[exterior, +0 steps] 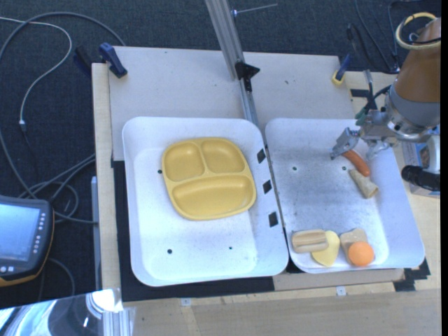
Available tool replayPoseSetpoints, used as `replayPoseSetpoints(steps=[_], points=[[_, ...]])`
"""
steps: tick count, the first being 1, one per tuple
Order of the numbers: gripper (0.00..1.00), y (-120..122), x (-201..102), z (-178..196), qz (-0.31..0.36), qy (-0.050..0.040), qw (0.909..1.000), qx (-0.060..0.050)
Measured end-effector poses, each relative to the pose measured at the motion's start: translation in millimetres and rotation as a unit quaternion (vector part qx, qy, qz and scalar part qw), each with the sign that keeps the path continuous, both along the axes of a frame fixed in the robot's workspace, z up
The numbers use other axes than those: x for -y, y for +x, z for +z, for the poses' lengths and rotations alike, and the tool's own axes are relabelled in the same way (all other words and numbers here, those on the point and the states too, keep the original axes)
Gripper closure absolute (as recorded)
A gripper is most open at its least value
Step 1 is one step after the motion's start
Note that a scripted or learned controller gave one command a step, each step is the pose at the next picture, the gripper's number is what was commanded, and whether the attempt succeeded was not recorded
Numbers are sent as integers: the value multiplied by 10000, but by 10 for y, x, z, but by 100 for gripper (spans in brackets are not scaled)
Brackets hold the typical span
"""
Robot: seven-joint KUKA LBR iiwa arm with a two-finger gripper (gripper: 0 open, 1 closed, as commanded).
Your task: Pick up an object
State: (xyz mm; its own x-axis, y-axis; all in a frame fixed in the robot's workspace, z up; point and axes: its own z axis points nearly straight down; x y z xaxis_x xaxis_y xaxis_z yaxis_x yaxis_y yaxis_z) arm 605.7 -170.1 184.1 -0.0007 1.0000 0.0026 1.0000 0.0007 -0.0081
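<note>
My gripper [358, 144] hangs over the upper right part of the right bin [308, 187]. Directly beneath it lies an orange carrot-like piece [358, 162], and a tan wedge [364, 185] rests just below that. The gripper's metal parts overlap the top end of the orange piece, and I cannot see whether they touch it. Along the bin's front edge sit a hot dog bun [309, 241], a yellow slice [325, 252], a tan bread piece [353, 236] and an orange ball [361, 255].
The left bin [150, 257] holds a yellow divided plate [208, 177]. A metal post [225, 26] rises behind the gap between the bins. The arm's orange band [420, 68] is at the far right. Cables and a screen [21, 233] lie off the bench to the left.
</note>
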Motion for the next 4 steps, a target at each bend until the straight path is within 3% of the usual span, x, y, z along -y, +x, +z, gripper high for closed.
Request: replayPoseSetpoints(steps=[2, 3, 4], points=[[0, -78, 12, -946, -1, 1, 10000, 1], [100, -53, 14, -798, 1, -5, 10000, 42], [100, -67, 100, -303, -2, -23, 10000, 72]])
